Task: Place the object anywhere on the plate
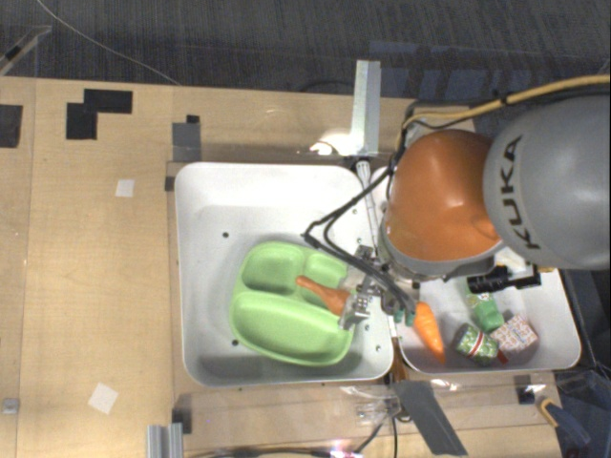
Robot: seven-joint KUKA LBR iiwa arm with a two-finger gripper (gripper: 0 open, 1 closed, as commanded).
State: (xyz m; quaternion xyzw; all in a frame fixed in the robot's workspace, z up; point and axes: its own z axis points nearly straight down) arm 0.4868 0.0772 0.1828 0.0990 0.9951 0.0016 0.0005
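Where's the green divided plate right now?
The green divided plastic plate sits in the left white bin, lower centre-right, with the gripper at its right edge.

A green divided plate (286,318) lay in the left white bin (205,256), toward its front right corner. A small orange carrot (323,292) rested tilted across the plate's right side, on the dividing ridge.

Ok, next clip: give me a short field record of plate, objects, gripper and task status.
plate: green divided plate in left bin
object on plate: orange carrot-like piece, lying across the divider
gripper: at the plate's right edge, over that piece's end; grip cannot be told
right bin: carrot, small packaged items
task status: piece rests on plate; release unclear
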